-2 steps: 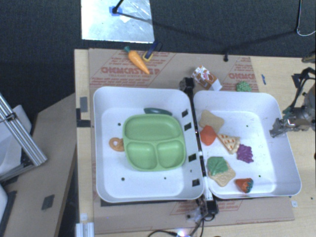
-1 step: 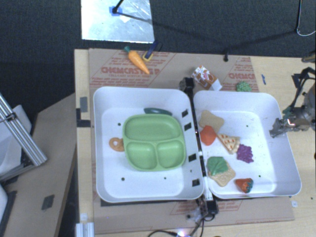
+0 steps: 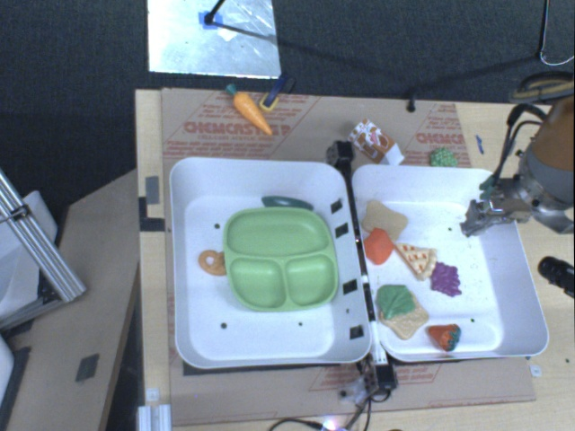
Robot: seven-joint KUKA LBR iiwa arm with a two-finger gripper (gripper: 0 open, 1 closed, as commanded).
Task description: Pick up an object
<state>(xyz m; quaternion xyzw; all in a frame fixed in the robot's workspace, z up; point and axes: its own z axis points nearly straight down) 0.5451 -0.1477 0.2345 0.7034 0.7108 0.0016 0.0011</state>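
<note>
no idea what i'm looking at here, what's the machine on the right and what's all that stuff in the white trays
This is one camera fixed above a workbench, looking down at a slant. The grey machine entering from the right is a robot arm; its gripper hangs over the right bin's upper right part, with nothing visibly held. Its job is to pick up an object.

The left bin holds a green divided plate and a small pretzel beside it. The right bin holds toy food: a slice of bread, a red piece, a waffle wedge, purple grapes, a sandwich and a strawberry. A toy carrot lies on the bench behind the bins.
</note>
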